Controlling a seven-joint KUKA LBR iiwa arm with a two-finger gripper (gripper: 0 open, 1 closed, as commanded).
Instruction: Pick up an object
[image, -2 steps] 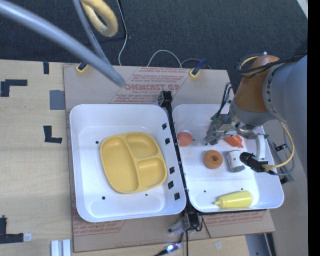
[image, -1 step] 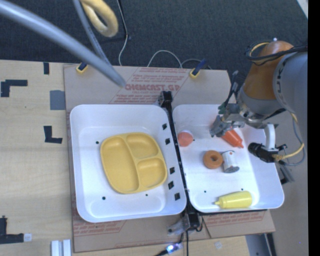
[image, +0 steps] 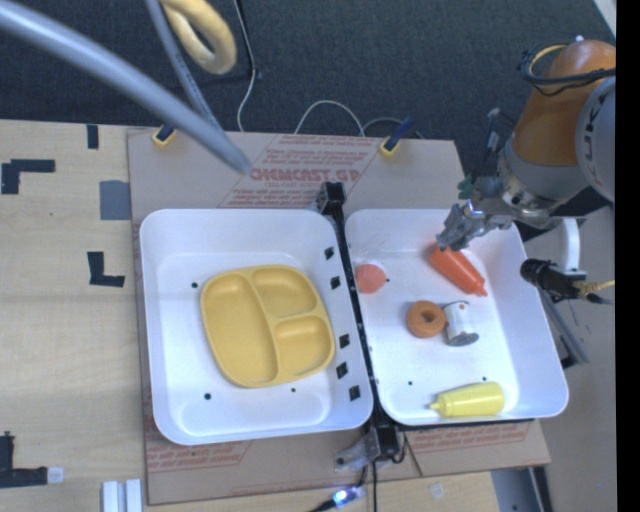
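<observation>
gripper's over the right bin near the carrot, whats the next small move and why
Probably a short descent straight down onto the orange carrot. The end effector sits just above the carrot's upper end in the right bin, and no object shows between its fingers. The carrot lies apart from the donut and the pink ball, so a drop here should meet it alone.

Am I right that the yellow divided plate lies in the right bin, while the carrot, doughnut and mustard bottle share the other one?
Not quite: the camera view shows the yellow divided plate in the left bin; the carrot, doughnut and mustard bottle share the right bin.
</observation>
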